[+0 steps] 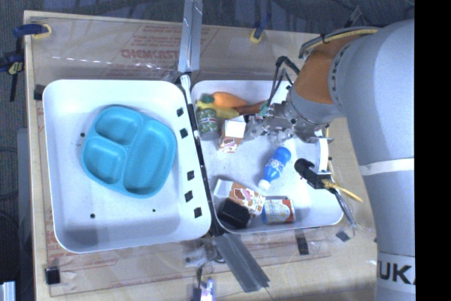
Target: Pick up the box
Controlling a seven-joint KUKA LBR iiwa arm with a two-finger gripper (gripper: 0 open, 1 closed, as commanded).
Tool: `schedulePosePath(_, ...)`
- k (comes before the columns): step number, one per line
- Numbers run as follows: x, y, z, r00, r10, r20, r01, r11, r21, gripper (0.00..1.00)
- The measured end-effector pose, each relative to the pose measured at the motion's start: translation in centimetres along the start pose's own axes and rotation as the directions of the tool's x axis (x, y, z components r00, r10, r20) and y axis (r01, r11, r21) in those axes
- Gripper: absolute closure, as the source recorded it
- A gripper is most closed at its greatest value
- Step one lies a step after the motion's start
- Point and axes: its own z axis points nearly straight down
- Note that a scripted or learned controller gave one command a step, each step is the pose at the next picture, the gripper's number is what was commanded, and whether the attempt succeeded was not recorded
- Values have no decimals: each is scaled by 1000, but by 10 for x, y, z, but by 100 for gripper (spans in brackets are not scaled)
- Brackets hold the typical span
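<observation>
**Approach to the box, right bin: no grasp logged yet**

Step in hand: approach. My hand (259, 125) sits low in the far half of the right bin (236, 167). It is just beside the box (233, 131), on the side my arm reaches in from. I cannot tell whether it touches the box.

Box: small, pale on top with a brownish printed face. It appears to rest on the bin floor, near the wall shared with the left bin (63, 208).

Hand state: I cannot tell how far my hand is open, because the wrist hardware hides it at this slant. I see nothing held in it, so I record no grasp.

Neighbours:
- A green can (206, 120) stands just beside the box, toward the shared wall.
- An orange thing (224, 101) lies beyond both (a toy carrot, I think).
- A blue bottle (276, 164) lies near my hand, on the nearer side.
- The blue tray (129, 150) in the left bin plays no part.

Next move, my judgement:
- Bring the hand squarely over the box rather than beside it.
- Set the opening wide enough to straddle the box, then descend.
- Close on the two faces that stand free, because the can crowds the third.
- Lift straight up.

Risk: the box looks light. A push from one side would likely slide it into the can or tip it over.
</observation>
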Motion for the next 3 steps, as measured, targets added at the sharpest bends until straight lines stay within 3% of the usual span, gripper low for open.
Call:
schedulePosePath(1, 51, -45, 13, 1000, 17, -3, -17, 1000, 5, 0)
schedulePosePath(2, 26, 37, 13, 999, 38, -3, -38, 999, 8, 0)
schedulePosePath(3, 16, -12, 11, 1000, -22, -4, 22, 1000, 0, 0)
